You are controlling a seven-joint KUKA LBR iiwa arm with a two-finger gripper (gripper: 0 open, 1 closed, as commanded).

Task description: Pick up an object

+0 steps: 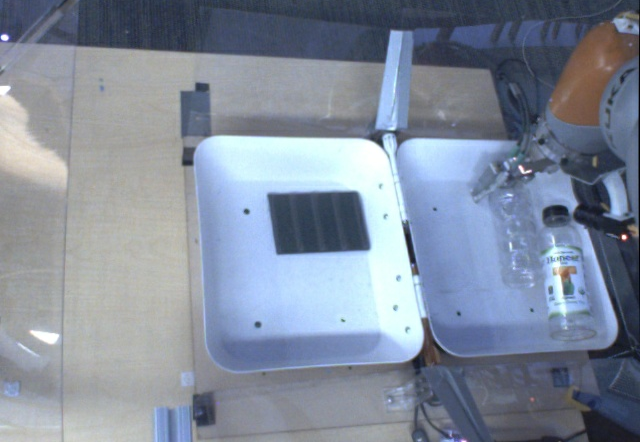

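A pale wooden bench (120, 230) fills most of the frame, bearing two shallow white bins side by side. The left white bin (230, 330), in the centre of the frame, holds a dark ribbed rectangular pad (318, 222) lying flat near its middle. The right white bin (450, 320) sits just beside it at centre right. The grey arm with an orange band (590, 80) reaches in at the upper right. A clear plastic bottle with a black cap and a white-and-orange label (565, 280) lies along the right bin's right side, cap toward the top of the frame. A second clear, unlabelled plastic bottle (517, 235) lies just left of it. The gripper (508, 173) hangs at the upper end of this unlabelled bottle, in the bin's upper right; whether its fingers are spread or closed cannot be told.
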